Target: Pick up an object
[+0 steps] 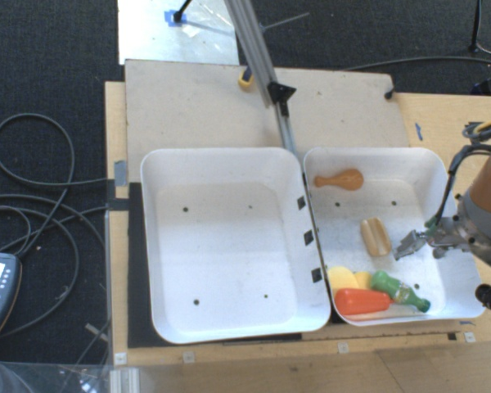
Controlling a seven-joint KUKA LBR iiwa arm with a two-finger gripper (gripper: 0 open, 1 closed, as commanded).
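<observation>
**Tool poised over right bin, nothing yet in its grasp**

The tool (411,245) hangs with its fingers apart and empty just beside the bread roll (376,237), apparently mid-approach; a descent and closure would come next. The right bin (439,164) also holds a drumstick (340,179), carrot (362,301), green bottle (399,291) and yellow piece (344,277). The left bin (159,170) adjoins it.

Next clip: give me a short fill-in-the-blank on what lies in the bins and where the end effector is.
1. Every object lies in the ____ bin.
2. The drumstick lies near that bin's ____ wall.
3. The green bottle lies beside an ____ carrot.
4. The end effector hovers just right of the ____.

Missing words: right; far; orange; bread roll
</observation>
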